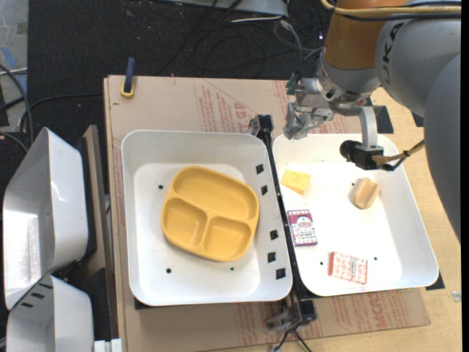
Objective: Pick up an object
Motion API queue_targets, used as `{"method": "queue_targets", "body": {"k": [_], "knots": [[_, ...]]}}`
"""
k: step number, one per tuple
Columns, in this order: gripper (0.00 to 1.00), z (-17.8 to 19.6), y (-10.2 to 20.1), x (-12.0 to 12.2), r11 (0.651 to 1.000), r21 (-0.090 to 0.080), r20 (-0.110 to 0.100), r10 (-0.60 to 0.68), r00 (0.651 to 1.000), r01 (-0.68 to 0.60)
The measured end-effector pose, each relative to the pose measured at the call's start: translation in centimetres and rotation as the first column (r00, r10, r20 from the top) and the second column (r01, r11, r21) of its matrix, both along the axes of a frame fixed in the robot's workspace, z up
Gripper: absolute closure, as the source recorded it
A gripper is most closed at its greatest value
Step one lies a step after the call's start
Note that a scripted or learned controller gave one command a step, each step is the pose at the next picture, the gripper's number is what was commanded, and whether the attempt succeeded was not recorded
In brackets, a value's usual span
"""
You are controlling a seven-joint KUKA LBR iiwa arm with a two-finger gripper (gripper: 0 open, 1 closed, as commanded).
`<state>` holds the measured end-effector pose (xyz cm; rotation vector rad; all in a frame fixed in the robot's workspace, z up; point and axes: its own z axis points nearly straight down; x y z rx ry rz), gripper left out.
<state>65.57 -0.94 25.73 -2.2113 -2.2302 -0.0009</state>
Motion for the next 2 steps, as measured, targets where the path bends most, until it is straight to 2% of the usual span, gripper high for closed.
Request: {"method": "queue_targets", "body": {"k": [1, 2], "knots": [[1.00, -1.9, 4.9, -1.4, 1.000, 0.000, -0.002, 0.000, 1.000, 0.000], [1.00, -1.3, 10.0, -2.5, 1.000, 0.000, -0.001, 0.000, 1.000, 0.000]]}}
